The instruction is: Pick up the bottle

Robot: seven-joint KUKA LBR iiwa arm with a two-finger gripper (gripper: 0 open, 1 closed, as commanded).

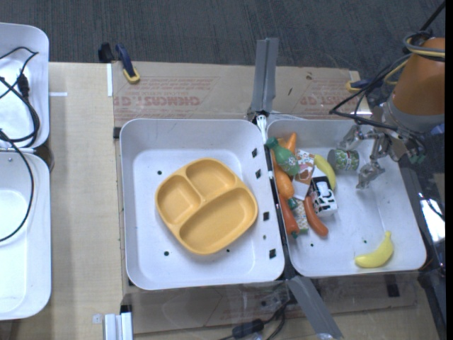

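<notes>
Banana point(375, 252) lies at 5 o'clock in right bin point(414, 211); toy pile point(301, 186) along its 9 o'clock wall. Left bin point(134, 190) holds yellow plate point(205, 205). Gripper point(370, 163) fingers spread, bottle point(345, 159) touching at 9 o'clock, not pinched.

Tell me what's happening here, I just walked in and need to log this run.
The grey KUKA arm's tool hangs over the right white bin, beside a small greenish bottle lying near the back. Nothing is visibly gripped yet. Carrots, packets and two yellow bananas lie nearby; the left white bin holds a yellow divided plate.
</notes>
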